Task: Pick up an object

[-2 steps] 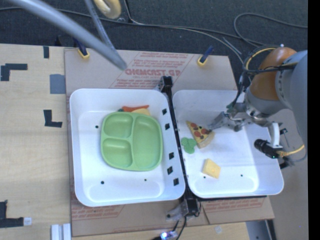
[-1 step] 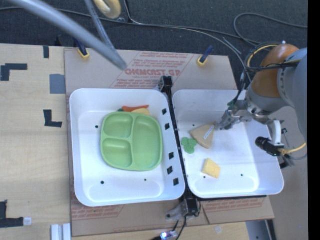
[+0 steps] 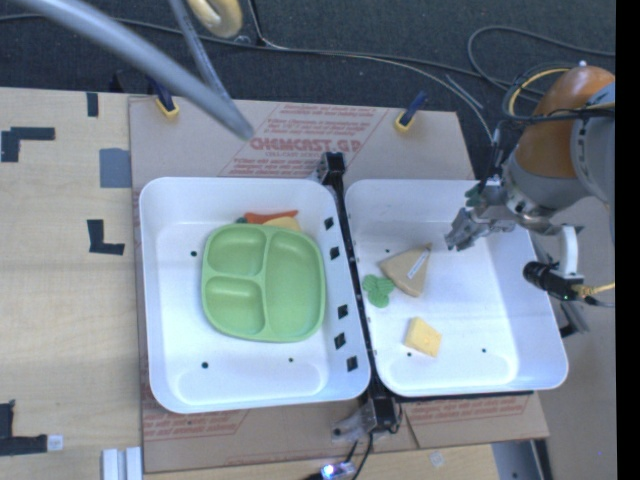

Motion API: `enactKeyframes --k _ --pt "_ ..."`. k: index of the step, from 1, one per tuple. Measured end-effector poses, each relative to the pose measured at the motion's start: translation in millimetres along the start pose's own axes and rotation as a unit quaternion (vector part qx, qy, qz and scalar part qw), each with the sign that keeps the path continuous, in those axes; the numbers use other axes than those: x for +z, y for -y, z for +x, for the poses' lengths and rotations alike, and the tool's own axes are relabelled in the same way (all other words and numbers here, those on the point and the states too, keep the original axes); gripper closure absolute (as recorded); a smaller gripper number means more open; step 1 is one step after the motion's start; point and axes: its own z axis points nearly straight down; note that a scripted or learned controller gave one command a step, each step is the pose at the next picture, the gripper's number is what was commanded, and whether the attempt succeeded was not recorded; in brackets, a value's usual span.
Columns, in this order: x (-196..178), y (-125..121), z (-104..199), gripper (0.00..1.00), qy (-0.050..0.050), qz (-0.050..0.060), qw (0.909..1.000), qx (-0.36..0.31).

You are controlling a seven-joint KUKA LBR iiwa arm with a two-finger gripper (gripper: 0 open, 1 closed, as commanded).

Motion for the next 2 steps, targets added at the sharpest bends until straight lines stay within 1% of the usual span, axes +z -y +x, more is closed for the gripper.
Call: enactKeyframes --k 1,2 --pt "-61.0 -7.1 5.9 1.0 0.001 -0.002 1.0 0.0" --pt "-114.7 -8.6 6.4 1.0 0.001 -0.002 1.0 0.0"
